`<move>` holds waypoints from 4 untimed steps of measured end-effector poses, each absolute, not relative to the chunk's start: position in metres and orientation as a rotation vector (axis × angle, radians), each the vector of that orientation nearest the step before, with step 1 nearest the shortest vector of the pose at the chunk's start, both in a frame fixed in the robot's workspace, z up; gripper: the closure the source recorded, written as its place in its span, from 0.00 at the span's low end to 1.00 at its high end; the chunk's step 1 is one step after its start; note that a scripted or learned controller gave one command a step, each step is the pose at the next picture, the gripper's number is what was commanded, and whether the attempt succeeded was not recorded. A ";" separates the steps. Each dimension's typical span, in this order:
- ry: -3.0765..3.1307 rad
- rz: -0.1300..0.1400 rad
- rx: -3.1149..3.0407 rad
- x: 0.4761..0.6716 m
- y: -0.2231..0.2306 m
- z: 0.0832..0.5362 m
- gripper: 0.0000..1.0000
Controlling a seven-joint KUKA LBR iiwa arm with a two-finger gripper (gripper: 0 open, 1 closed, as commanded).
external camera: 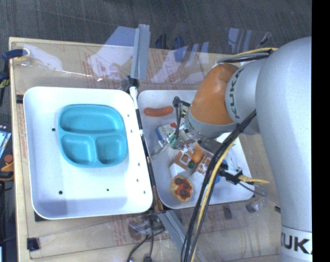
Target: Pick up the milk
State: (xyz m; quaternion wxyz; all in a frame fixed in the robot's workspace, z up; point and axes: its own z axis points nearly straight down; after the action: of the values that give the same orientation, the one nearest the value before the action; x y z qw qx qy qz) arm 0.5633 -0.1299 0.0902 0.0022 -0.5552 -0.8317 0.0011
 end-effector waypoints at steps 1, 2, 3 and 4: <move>-2.681 0.006 -1.650 0.490 -0.124 0.093 0.00; -2.488 0.002 -1.914 0.566 -0.124 0.091 0.00; -2.552 0.000 -1.826 0.476 -0.139 0.091 0.00; -2.652 0.001 -1.680 0.556 -0.121 0.115 0.00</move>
State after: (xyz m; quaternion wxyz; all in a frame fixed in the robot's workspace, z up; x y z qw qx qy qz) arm 0.5558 -0.1207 0.1150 0.0011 -0.5350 -0.8448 0.0003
